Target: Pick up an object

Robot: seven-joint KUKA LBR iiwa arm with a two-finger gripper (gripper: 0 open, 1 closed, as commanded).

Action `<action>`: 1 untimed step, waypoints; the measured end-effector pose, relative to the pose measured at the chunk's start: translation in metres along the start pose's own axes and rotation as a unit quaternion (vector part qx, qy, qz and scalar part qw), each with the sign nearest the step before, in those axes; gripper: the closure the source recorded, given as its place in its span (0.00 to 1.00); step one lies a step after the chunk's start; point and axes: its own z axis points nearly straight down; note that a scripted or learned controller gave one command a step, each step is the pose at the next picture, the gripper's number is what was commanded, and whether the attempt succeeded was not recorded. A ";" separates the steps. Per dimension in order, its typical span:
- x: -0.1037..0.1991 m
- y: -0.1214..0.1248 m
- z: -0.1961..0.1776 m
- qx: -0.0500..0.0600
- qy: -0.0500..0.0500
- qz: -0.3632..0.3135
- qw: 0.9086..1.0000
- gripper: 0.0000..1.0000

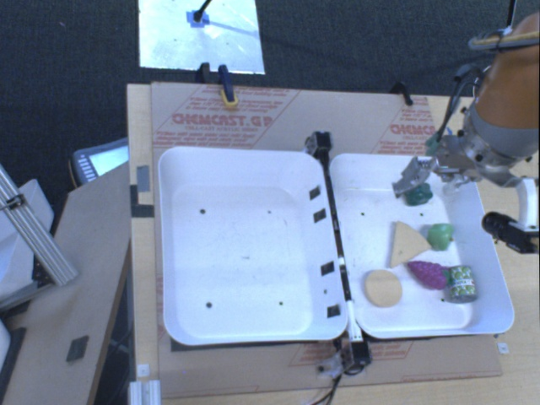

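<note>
Two white bins are set side by side on the bench (253,112). The left bin (245,247) is seen with a bare floor. Five items are found in the right bin (489,298): a dark green piece (418,196) near the back, a tan wedge (407,243), a light green lump (440,235) just beside the wedge, a purple cluster (428,272), a small speckled can (461,283) touching the cluster, and a tan disc (383,288) toward the front. The gripper (413,178) is positioned over the back of the right bin, just above the dark green piece. Its opening cannot be told, and no item is seen held. A foil sheet (201,24) is noted behind the bench.
</note>
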 end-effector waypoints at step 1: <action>0.000 0.001 -0.011 -0.002 0.000 -0.001 1.000 1.00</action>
